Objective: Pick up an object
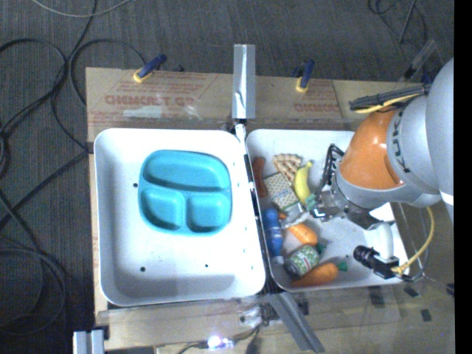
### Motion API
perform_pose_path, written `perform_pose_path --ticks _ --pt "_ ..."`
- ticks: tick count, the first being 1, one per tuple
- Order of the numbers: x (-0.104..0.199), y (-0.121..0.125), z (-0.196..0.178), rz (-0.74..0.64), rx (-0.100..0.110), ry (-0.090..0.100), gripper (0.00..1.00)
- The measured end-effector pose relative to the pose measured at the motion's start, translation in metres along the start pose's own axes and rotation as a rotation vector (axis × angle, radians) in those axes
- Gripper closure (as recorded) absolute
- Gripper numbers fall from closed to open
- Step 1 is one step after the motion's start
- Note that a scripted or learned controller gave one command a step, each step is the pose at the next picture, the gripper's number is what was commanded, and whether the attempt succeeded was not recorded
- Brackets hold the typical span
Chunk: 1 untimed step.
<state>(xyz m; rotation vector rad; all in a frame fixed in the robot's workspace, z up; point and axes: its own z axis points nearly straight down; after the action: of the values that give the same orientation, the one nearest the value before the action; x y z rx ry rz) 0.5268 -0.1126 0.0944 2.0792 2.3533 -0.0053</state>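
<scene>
Pincer (318, 206) hovers just right of the banana (303, 182); whether it grips anything, I cannot tell. I aim squarely over the banana, clear of the waffle (287, 164) left of it.

The floor (51, 198) is covered in dark grey carpet with a fine ribbed weave. Black cables (29, 109) are looped over it at the left, and a thin pale cable (81, 6) is curled at the far left. More dark cables (402, 6) are seen at the far right. The bench is topped by a brown cardboard sheet (184, 98) with faded red print. It is held at the far edge by two clamps with blue and yellow handles (150, 68) (303, 75). A metal strip (243, 87) is set upright at the far middle. A small bright light (215, 341) is seen at the near edge.
</scene>
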Motion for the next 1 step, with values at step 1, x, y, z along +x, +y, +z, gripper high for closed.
perform_pose_path --ticks 1 --pt "0.0023 -0.0002 -0.0076 -0.002 0.003 0.005 1.00"
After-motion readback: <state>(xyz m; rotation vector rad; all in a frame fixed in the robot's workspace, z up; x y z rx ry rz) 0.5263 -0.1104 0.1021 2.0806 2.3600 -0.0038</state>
